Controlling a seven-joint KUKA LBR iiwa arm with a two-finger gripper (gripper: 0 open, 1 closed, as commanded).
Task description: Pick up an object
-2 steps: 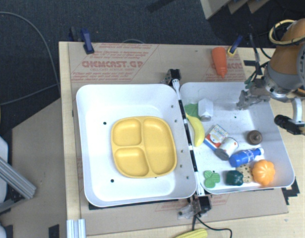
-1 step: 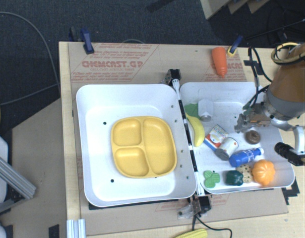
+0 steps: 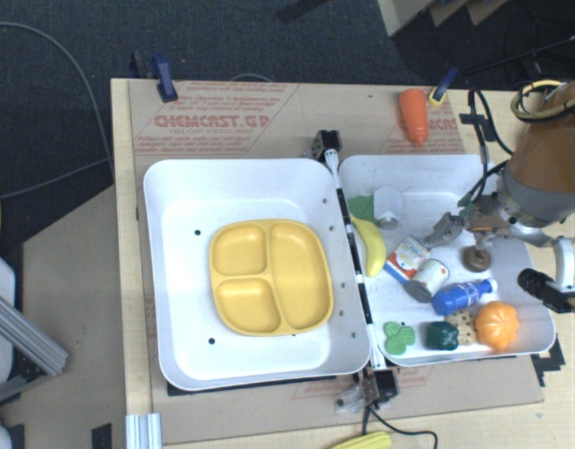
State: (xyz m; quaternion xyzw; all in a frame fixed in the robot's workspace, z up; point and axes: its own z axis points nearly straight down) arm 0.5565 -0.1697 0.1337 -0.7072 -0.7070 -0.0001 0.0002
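My gripper (image 3: 463,235) hangs over the middle of the right bin (image 3: 427,171), with the arm coming in from the right. Nothing can be seen held in it. Just below and left of it lie a red and white can (image 3: 421,269) and a small white packet (image 3: 408,251). A blue bottle (image 3: 463,296) lies below the gripper. An orange pumpkin-shaped toy (image 3: 497,325) sits at the bin's front right. A yellow banana (image 3: 369,245) lies along the left wall. A clear cup (image 3: 387,205) and a green piece (image 3: 361,206) sit at the back left.
The left bin (image 3: 175,204) holds a yellow divided plate (image 3: 269,276). Green toys (image 3: 397,336) (image 3: 442,335) and a spotted beige block (image 3: 464,325) lie along the right bin's front. An orange carrot (image 3: 413,114) lies on the bench behind the right bin.
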